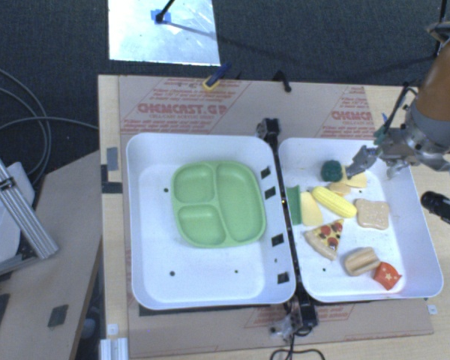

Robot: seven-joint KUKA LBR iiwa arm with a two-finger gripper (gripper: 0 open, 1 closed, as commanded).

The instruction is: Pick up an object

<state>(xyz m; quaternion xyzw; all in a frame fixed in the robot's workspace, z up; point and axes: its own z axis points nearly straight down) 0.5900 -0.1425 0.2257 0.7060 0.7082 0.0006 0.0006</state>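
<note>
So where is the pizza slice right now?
The pizza slice lies in the right bin, just below the corn cob and left of the bread roll.

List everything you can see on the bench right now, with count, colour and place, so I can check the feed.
left bin: 1, white, holds the tray
divided tray: 1, green, middle of left bin
right bin: 1, white, holds the toy food
broccoli: 1, dark green, upper part
corn: 1, yellow, centre
cheese wedge: 1, pale yellow, left of corn
toast: 1, tan, right of corn
pizza slice: 1, below corn
bread roll: 1, brown, lower part
strawberry-like piece: 1, red, lower right corner
end effector: 1, grey, over right bin's upper part
</note>
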